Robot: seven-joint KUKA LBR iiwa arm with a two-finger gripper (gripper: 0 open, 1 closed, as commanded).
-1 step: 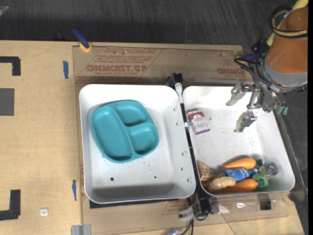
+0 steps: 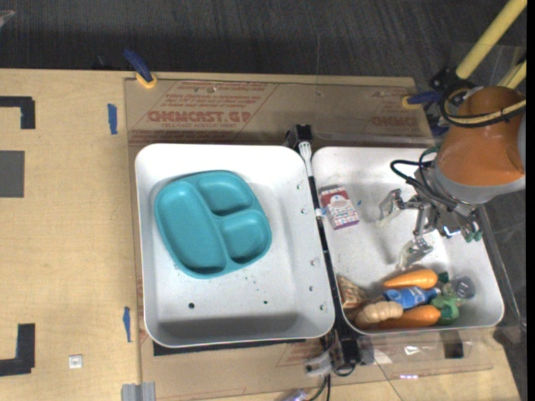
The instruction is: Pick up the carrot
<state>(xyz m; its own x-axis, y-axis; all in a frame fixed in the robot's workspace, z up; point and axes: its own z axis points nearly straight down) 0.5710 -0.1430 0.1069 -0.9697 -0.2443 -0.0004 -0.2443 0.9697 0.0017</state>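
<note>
Gripper (image 2: pixel 411 224) over right bin (image 2: pixel 368 178)
Fingers spread just above a carrot (image 2: pixel 411 279); teal tray (image 2: pixel 212 221) in left bin (image 2: pixel 167 307).

Divided plate (image 2: pixel 212 221): teal
Bins (image 2: pixel 167 307): white, dark specks
Carrot (image 2: pixel 410 279): orange
Second carrot (image 2: pixel 420 315): orange, green top
Small box (image 2: pixel 338 207): red and white
Arm band (image 2: pixel 479 146): orange
Surface (image 2: pixel 58 241): tan, black marks, blue tape

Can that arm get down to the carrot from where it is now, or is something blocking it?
Probably yes. The gripper hangs in the right bin, just above the carrot, with open bin floor between them. The catch: a blue toy and other food lie pressed against the carrot, so a clean grab may be hard.
</note>
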